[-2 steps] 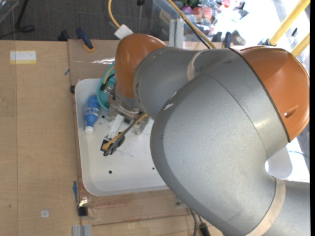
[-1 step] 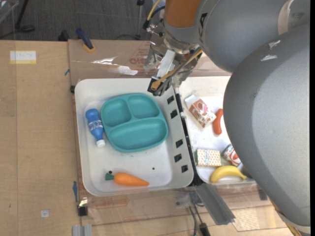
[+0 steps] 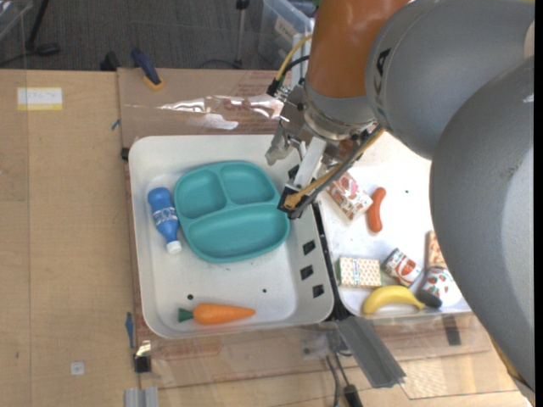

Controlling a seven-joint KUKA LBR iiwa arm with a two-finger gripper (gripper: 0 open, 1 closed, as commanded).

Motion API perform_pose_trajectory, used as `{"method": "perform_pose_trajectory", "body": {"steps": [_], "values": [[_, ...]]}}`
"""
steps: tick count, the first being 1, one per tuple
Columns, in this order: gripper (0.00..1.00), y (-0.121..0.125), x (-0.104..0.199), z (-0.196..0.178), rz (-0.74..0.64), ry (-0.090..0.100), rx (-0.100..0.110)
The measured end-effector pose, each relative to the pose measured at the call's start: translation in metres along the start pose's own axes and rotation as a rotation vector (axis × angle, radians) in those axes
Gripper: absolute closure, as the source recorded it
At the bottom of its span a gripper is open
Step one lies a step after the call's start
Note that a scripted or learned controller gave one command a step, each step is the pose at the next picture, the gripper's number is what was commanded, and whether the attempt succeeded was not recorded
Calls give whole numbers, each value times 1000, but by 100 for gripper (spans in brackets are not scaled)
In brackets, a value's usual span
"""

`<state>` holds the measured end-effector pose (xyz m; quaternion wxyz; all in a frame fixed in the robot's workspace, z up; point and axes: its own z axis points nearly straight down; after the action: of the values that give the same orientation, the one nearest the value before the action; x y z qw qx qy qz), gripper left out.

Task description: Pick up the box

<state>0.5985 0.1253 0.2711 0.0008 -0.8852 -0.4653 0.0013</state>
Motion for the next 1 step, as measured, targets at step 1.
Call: {"method": "perform_pose_trajectory", "body": {"steps": [1], "values": [[0, -12, -13, 170, -91, 21, -1]]}}
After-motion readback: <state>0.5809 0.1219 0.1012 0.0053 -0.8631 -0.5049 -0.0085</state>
